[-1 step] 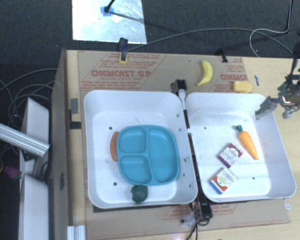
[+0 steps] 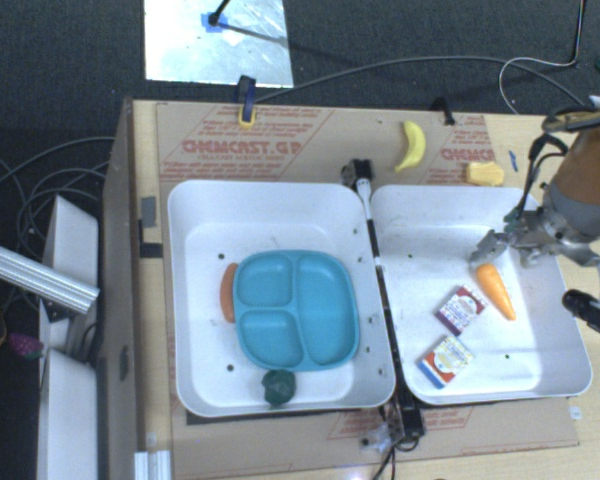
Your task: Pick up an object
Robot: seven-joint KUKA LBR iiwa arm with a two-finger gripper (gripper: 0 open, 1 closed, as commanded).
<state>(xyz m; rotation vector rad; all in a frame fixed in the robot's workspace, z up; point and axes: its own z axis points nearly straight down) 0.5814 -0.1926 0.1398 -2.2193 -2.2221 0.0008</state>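
In the right bin [image 2: 420,268] an orange carrot [image 2: 497,291] lies at a slant. Beside it are a purple and red packet [image 2: 460,310] and a white packet with blue and red print [image 2: 446,359]. My gripper [image 2: 510,250] hangs over the bin's right part, just above the carrot's upper end. It is open, its fingers spread with nothing between them.
The left bin [image 2: 205,218] holds a blue divided plate [image 2: 296,309], an orange sausage [image 2: 227,291] at the plate's left and a dark green lump [image 2: 278,387] at the front. Behind the bins, a banana [image 2: 412,145] and a yellow piece [image 2: 485,174] lie on the cardboard.
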